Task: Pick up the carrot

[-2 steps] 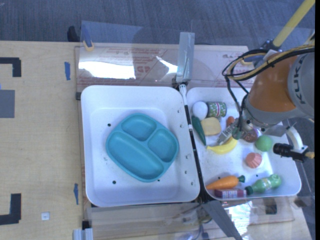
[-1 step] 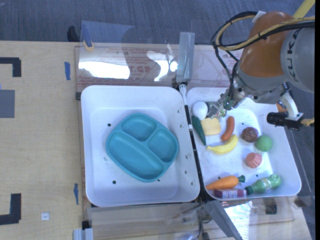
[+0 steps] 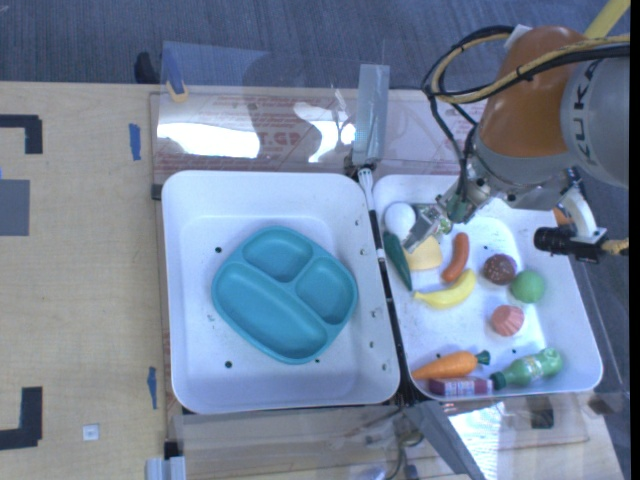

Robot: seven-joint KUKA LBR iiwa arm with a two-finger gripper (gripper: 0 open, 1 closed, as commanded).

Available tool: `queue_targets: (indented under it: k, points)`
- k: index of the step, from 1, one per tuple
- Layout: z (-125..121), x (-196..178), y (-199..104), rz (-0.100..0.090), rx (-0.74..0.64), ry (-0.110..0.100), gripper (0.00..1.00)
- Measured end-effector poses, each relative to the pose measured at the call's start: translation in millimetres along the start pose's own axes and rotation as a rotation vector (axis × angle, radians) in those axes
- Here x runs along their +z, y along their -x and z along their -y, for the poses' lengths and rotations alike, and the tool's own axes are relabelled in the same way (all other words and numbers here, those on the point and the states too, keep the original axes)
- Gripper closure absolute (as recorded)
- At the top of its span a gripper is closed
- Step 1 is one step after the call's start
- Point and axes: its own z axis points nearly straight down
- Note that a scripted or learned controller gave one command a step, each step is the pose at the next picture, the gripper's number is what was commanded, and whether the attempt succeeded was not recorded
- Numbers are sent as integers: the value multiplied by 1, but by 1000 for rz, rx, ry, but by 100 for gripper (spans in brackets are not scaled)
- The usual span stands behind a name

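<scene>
Carrot (image 3: 447, 365) lay lengthwise along the right bin's (image 3: 585, 343) front edge, well apart from my claw (image 3: 432, 220) near the back-left corner; grip state unclear.

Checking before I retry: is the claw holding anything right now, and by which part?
Nothing is held. The claw hovers at the back of the right bin near the egg and cheese; the carrot lies untouched at the front.

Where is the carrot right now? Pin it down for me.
The carrot lies near the front edge of the right bin, just above the green bottle and well below the banana.
</scene>
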Motion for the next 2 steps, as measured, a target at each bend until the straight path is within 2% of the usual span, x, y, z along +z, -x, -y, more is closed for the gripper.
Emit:
queue_targets:
  k: [1,2]
  points:
    - [44,0,-29,-2,72,-2,0]
    - [44,1,-28,-2,72,-2,0]
